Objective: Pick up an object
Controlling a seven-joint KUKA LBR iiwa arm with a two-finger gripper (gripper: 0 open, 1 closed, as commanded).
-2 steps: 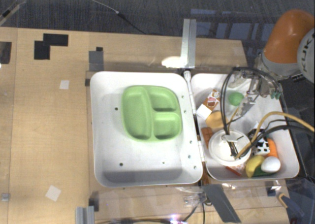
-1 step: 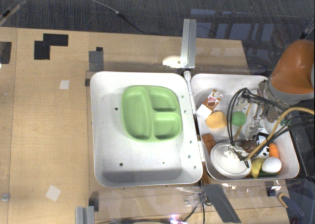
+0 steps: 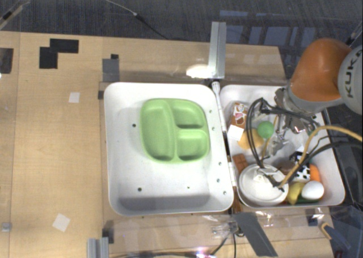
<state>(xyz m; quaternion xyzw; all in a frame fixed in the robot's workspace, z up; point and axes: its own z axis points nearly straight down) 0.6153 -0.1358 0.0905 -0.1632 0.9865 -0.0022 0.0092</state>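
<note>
Hanging over the right bin (image 3: 339, 193) at the frame's right, the end effector (image 3: 276, 144) is sitting low among the clutter; cables are hiding its tips, so I cannot tell its state. Just left of it a green ball (image 3: 264, 130) is lying, with a white bowl (image 3: 260, 186) below and a white egg (image 3: 312, 190) at lower right. A green divided plate (image 3: 173, 130) is resting in the left bin (image 3: 122, 183) on the tabletop (image 3: 51, 155).

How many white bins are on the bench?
2. The left bin holds a green divided tray; the right bin sits beside it, crowded with small objects under the gripper. The arm hides part of the right bin.
</note>
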